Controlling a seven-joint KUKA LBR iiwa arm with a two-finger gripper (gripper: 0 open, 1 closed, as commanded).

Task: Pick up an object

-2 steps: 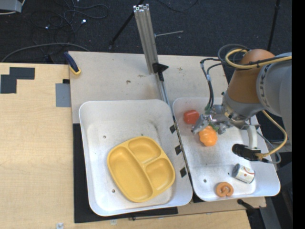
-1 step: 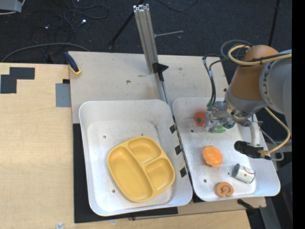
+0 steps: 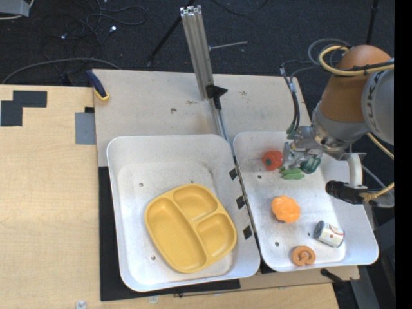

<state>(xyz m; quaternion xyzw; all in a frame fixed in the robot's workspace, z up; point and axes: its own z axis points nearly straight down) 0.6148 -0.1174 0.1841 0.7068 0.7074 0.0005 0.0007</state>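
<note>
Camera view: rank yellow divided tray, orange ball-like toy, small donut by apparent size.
1. yellow divided tray, largest by far
2. orange ball-like toy
3. small donut, slightly smaller than the toy, though it's close

Grey arm, orange band, looping cables

In the right bin, the near-left corner lies open. A red-and-green toy crowds the far edge, an orange toy the middle, and a donut and small can the near-right corner.
</note>
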